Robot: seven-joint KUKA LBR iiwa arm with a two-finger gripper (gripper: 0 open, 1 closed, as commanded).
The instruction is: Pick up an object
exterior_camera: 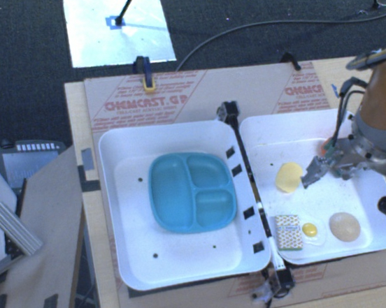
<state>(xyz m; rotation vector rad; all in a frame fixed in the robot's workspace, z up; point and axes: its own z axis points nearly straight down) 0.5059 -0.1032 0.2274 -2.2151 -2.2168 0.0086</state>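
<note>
my claw [309,177]: hung low over the right bin [374,240], just beside the yellow lump; couldn't tell how far my fingers were apart, nothing seen gripped
yellow lump [289,176]: lay in right bin, near its left wall
packet [289,232]: front left corner of right bin
fried egg toy [310,231]: just beside packet
tan ball [344,226]: near front wall
blue plate [191,191]: middle of left bin [134,267]
</note>
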